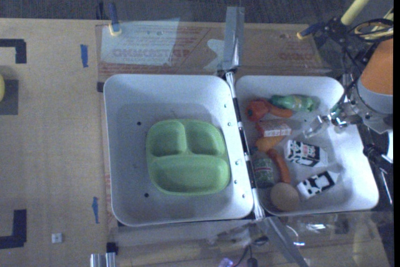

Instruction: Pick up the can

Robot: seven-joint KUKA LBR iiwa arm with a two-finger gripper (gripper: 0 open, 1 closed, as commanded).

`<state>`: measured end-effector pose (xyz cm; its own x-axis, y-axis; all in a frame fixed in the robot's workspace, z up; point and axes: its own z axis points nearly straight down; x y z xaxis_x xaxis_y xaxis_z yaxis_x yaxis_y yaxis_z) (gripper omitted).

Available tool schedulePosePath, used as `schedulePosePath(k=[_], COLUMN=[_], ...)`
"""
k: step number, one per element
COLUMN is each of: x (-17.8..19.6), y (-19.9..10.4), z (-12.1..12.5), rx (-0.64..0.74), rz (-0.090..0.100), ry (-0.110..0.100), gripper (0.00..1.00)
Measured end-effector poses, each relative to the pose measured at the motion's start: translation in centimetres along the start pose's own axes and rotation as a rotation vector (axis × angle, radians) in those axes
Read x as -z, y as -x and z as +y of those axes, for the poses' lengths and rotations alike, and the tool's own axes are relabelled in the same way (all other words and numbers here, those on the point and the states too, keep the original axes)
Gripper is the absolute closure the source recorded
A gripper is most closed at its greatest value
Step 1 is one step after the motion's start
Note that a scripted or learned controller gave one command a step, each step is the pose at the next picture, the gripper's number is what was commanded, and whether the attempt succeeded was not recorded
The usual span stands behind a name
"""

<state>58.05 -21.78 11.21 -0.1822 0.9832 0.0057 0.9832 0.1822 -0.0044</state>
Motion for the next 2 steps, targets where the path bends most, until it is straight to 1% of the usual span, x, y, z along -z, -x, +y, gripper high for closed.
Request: schedulePosePath(k=[1,2], x=[3.4,2.0], y=[1.5,-1.6], z=[6.8,7.3], rx=[-0.101,0.089], rz=[-0.006,-0.004], ry=[0.004,0.001], gripper=[0.0,0.0])
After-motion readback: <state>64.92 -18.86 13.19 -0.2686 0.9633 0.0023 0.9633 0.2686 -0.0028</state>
